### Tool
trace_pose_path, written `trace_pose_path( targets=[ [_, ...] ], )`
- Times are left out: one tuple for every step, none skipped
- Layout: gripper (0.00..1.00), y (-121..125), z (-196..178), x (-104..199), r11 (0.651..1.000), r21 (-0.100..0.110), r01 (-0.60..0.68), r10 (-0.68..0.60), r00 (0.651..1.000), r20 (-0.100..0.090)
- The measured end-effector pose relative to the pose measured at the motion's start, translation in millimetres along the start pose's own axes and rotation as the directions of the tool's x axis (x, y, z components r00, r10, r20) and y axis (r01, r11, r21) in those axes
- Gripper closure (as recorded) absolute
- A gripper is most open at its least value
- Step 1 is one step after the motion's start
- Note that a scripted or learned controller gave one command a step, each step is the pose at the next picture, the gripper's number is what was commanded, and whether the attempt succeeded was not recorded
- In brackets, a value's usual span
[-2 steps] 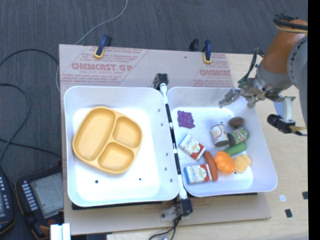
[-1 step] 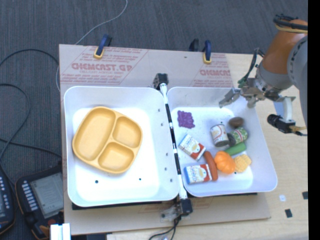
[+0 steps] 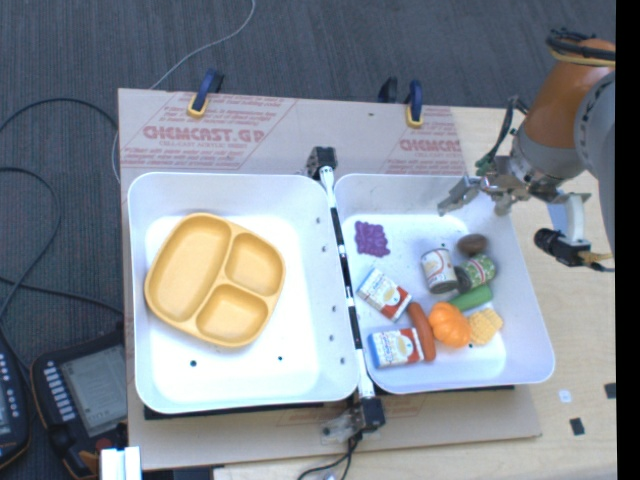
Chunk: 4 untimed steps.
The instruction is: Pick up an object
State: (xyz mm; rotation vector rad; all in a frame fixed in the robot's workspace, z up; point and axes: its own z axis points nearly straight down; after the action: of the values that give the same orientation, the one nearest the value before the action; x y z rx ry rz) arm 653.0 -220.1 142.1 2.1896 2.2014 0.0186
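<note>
While the grey two-finger gripper (image 3: 470,194) hangs spread wide at two o'clock, it should centre over the brown oval toy (image 3: 472,244).

Left bin (image 3: 160,388): yellow divided plate (image 3: 215,279).
Right bin (image 3: 525,353): purple grapes (image 3: 371,237), cans, cartons, orange.
Hand (image 3: 478,188): above right bin's far rim, nothing between its fingers.

Two bins (image 3: 140,268), one yellow tray (image 3: 215,280)

A robotics lab: clamped bench board (image 3: 300,133), loose cables (image 3: 40,268), teach pendant (image 3: 85,393).
</note>
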Motion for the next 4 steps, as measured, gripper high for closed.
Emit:
trace_pose_path(
  targets=[
    [0.0,0.0,-0.1,-0.1,1.0,0.0,0.0,0.0,1.0,0.0],
    [0.0,0.0,-0.1,-0.2,1.0,0.0,0.0,0.0,1.0,0.0],
    [0.0,-9.1,14.6,4.7,0.999,0.033,-0.004,0.005,1.0,-0.016],
    [0.0,-55.3,51.2,76.2,1.0,0.031,-0.004,0.004,1.0,-0.016]
  ],
)
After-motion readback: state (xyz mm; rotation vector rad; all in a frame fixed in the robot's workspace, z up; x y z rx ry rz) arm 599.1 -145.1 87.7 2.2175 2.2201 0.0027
